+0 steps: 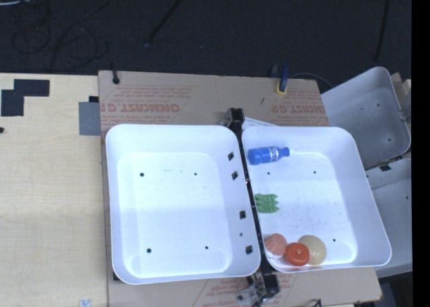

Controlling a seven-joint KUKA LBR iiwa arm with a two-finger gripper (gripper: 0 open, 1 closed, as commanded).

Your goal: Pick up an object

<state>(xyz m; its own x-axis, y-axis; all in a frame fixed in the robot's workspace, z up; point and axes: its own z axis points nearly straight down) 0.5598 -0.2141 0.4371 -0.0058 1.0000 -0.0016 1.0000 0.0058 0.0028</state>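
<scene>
The right bin (336,198) holds several small objects. A blue bottle (267,154) lies on its side near the bin's far left corner. A green pea pod (266,203) lies by the left wall at mid depth. In the near left corner sit a pink round piece (275,244), a red tomato-like piece (297,254) and a beige round piece (314,248), all close together and touching.
The left bin (175,205) stands beside the right one, joined by a black clip strip (243,191). Both rest on a cardboard sheet (168,101) over a wooden bench. A grey plate-like lid (366,114) leans at the far right.
</scene>
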